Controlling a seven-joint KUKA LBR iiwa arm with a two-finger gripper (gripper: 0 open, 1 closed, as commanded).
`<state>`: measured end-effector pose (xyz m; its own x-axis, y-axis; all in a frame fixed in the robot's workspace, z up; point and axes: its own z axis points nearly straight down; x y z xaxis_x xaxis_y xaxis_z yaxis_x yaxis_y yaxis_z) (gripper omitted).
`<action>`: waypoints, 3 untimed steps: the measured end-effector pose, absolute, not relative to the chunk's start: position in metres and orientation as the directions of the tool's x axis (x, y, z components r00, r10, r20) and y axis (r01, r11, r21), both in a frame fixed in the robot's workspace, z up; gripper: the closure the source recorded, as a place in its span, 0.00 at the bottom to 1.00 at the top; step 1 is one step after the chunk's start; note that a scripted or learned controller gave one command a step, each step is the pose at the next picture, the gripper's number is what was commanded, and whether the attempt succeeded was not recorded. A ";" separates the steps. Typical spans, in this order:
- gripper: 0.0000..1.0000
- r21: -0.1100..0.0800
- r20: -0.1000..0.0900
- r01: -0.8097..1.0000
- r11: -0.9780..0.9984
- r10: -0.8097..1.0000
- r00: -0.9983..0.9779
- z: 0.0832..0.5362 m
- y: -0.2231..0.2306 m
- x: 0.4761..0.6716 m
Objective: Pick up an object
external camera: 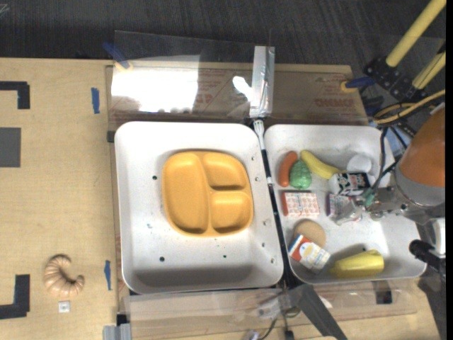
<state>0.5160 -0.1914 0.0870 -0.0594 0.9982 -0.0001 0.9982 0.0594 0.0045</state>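
**A:** Where do we find the arm and its tool?

**B:** We see the grey arm with its orange band (429, 154) entering at the right edge, above the right shallow white bin (368, 134). The two-finger gripper (352, 205) sits low over the middle of that bin, among the items. We cannot tell how its jaws stand; the tip is lost in clutter and glare, and nothing is visibly held.

**A:** What does the right bin contain?

**B:** Along the far side we note an orange-red carrot-shaped toy (287, 168), a green rounded toy vegetable (301, 176) touching it, and a curved yellow toy banana (318, 164) just beside the green one. A small black-and-white printed package (351, 181) lies near the gripper. A flat red-and-white patterned packet (300, 203) sits left of centre. Nearer the front we note a tan round cookie-like disc (309, 231), a red-and-white printed carton (310, 253) touching it, and a yellow oblong toy (359, 263) to the right.

**A:** And the left bin?

**B:** The left shallow white bin (134, 211) bears an orange-yellow three-compartment plastic tray (207, 192) at its centre.

**A:** Anything outside the bins?

**B:** A tan curled croissant-shaped toy (64, 275) rests on the wooden bench (49, 211), well apart from both bins.
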 end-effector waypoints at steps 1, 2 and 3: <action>0.00 0.005 -0.002 0.985 0.175 0.985 -0.175 0.087 -0.176 0.578; 1.00 0.008 -0.004 0.985 0.175 0.985 -0.175 0.098 -0.176 0.579; 1.00 0.010 0.001 0.982 -0.186 0.982 0.186 0.224 -0.136 0.560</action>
